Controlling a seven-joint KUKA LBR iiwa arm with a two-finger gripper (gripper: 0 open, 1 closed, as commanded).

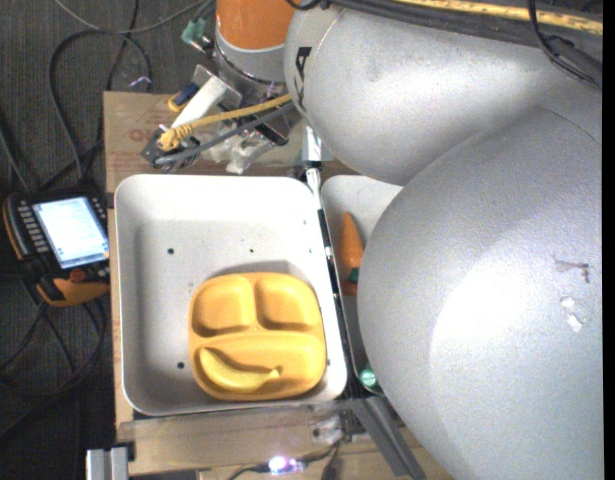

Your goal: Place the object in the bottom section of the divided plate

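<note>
A yellow divided plate (pixel 257 313) lies in the front half of the left white bin (pixel 147 268). A yellow banana (pixel 239 370) rests in the plate's bottom section, curved along its near rim. The two upper sections hold nothing. My gripper (pixel 219 140) hangs beyond the bin's far edge, over the wooden bench, well away from the plate and with nothing visible in it. The arm's large grey body covers most of the right side.
An orange carrot-like object (pixel 352 245) lies in the right bin (pixel 362 193), close to the wall between the bins; the arm hides most of that bin. A small green item (pixel 367 376) peeks out at its near corner. A teach pendant (pixel 65 233) sits on the floor to the left.
</note>
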